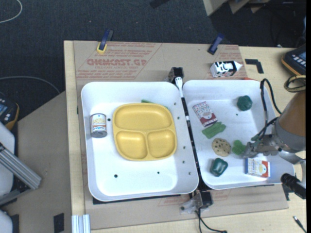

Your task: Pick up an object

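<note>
Rounded yellow plastic tray (144, 131), three-sectioned

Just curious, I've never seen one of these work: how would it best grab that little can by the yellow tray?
Probably from straight above, pinching the can across its round sides near the top. It seems to stand upright, clear of the yellow tray.

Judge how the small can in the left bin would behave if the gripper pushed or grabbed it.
The can stands upright beside the yellow divided plate, so a sideways push high up could tip it, and once down its round body would probably roll across the left bin. It looks rigid, so it should hold its shape when squeezed, though its smooth curved side might slip.
</note>
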### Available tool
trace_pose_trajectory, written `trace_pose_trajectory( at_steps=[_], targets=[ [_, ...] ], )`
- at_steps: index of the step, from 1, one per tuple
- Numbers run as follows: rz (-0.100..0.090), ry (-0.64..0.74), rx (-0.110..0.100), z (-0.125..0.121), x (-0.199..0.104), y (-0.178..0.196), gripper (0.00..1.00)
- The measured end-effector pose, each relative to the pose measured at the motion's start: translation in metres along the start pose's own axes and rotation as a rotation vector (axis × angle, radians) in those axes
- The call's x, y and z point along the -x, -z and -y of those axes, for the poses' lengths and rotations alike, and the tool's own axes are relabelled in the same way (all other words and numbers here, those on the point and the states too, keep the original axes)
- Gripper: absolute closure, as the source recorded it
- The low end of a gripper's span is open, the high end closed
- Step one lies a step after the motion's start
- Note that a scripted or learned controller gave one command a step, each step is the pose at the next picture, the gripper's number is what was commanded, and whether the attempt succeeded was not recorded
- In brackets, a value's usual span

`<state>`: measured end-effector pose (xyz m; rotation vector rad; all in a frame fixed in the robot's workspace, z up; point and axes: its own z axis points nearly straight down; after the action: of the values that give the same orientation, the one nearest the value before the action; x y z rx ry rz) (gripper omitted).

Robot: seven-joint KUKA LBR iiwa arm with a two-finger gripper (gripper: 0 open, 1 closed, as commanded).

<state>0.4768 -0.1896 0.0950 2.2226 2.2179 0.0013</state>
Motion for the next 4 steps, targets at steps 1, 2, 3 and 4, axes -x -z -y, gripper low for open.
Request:
trace_pose_trajectory(
  at_steps=[1,2,3,4],
  targets=[
    [0.002,0.003,0.003,-0.001,-0.001,0.042,1.00],
    [0.003,0.002,0.005,0.003,0.005,0.103,1.00],
    [0.003,0.004,0.004,0.002,0.006,0.132,1.00],
    [-0.003,0.009,0.000,0.000,-0.045,0.141,1.00]
  ],
)
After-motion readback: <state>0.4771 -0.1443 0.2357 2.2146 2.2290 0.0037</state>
